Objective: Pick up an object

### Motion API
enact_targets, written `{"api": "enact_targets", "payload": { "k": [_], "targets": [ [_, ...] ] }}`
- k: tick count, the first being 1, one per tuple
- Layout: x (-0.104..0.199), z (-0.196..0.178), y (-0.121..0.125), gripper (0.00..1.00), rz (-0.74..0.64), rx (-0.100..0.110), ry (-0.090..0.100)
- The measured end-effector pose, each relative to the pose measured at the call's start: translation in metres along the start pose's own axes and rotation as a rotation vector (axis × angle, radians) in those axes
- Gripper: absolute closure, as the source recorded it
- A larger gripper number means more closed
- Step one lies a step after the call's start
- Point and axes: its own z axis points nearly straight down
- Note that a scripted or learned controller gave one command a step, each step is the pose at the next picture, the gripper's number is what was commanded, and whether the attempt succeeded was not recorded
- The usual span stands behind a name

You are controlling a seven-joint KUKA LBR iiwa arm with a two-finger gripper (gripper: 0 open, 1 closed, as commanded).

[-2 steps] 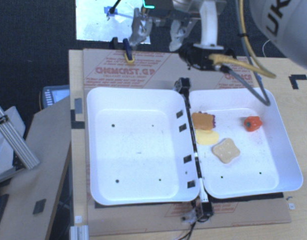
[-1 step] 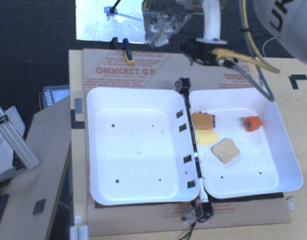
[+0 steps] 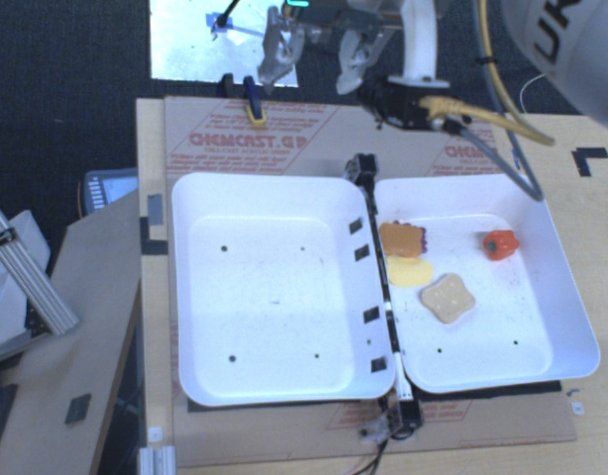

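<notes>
Lab: robot arm, bench bins

Four small pieces lie flat in the right bin, all well below and to the right of the gripper, whose spread jaws hang clear of both bins. Nearest the jaws is an orange-brown slab with a purple edge, touching a pale yellow disc; just past it lies a tan toast slice. Farthest right, apart, sits a red-orange pepper.
</notes>
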Motion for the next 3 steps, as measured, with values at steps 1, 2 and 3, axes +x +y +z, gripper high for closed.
{"api": "enact_targets", "payload": {
  "k": [1,2,3],
  "targets": [
    [-0.082,0.202,-0.023,0.0,0.012,0.022,-0.009],
    [-0.078,0.182,-0.02,1.0,0.005,0.004,-0.002],
    [-0.129,0.199,-0.078,1.0,0.01,0.009,-0.004]
  ]
}}
